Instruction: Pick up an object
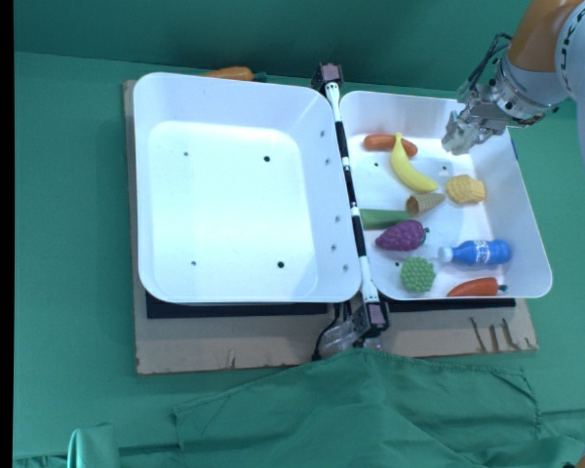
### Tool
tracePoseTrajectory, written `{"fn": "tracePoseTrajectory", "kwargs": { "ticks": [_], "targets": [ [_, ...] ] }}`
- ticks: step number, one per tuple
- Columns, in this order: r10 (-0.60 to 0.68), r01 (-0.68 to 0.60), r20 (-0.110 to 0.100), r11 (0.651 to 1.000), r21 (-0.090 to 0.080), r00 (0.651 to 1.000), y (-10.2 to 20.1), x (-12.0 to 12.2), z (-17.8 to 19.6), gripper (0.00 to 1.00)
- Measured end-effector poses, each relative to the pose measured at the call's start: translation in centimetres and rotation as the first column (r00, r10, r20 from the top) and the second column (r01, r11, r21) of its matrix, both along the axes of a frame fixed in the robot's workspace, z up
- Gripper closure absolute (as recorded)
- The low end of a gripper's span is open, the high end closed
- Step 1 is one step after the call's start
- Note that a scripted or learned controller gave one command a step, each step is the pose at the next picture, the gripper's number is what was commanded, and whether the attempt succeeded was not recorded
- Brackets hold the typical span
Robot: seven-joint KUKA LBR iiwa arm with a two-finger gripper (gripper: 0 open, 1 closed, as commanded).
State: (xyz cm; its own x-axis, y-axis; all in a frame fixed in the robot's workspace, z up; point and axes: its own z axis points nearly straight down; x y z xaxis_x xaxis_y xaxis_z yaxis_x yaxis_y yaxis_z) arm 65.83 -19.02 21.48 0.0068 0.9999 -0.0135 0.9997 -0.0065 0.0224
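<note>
The gripper (460, 141) hangs above the bin's far corner, perhaps choosing; the yellow plastic banana (409, 168) lies just beside it. Its opening I cannot tell.

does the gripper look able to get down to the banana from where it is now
Probably yes. The gripper hangs over the right bin just to the right of the banana, with nothing between them. The banana lies uncovered, though an orange piece touches its upper end.

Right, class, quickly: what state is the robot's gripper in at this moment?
Gripper: open or shut cannot be told from this view; it hangs over the far end of the right bin, with nothing seen in its grasp.
</note>
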Motion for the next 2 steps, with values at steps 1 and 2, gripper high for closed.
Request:
{"fn": "tracePoseTrajectory", "kwargs": {
  "ticks": [1, 2],
  "targets": [
    [-0.002, 0.002, 0.007, 1.000, -0.004, 1.000, -0.1, 0.1, 1.4, 1.00],
    [-0.004, 0.004, 0.013, 1.000, -0.008, 1.000, -0.2, 0.3, 2.7, 1.00]
  ]
}}
